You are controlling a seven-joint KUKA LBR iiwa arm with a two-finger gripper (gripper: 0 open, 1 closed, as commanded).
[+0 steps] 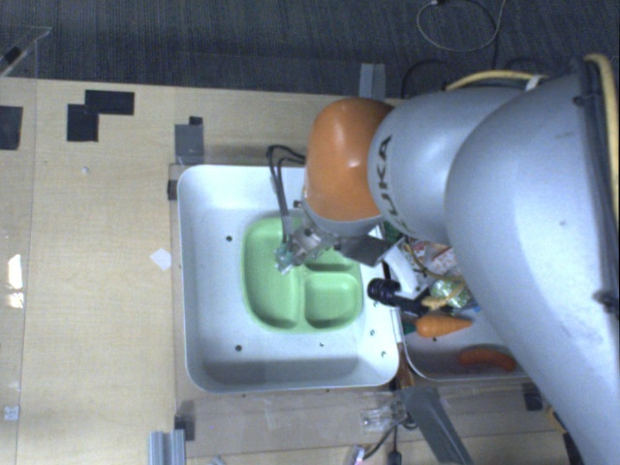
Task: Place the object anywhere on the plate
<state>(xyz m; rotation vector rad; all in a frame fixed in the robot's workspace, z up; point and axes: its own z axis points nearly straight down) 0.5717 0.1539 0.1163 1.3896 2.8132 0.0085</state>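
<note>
A light green divided plate lies in the left white bin, toward its right side. My gripper hangs over the plate's upper part, near the ridge between its compartments. The grey arm with its orange band reaches in from the right and covers the plate's upper right corner. I see no object on the visible part of the plate and none at the gripper's tip.
The right bin is mostly hidden under the arm. In it lie an orange carrot, a reddish sausage-like piece and a crinkled packet. Bare wooden bench stretches to the left.
</note>
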